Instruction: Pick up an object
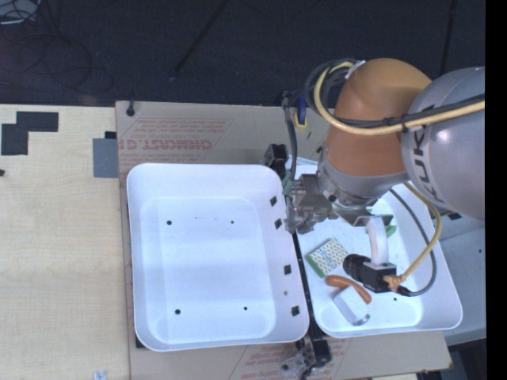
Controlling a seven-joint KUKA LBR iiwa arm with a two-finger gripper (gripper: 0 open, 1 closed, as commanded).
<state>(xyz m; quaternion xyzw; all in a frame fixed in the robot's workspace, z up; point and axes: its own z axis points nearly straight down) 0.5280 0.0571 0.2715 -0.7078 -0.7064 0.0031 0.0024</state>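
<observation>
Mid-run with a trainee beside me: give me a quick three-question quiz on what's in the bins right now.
1. True or false: the green-and-white packet lies in the right bin.
2. Between the packet and the pale block lies: A) an orange item; B) a blue cup; C) a red ball.
3. Which bin does the arm hang over?

Key: 1 true; 2 A; 3 the right bin.
</observation>
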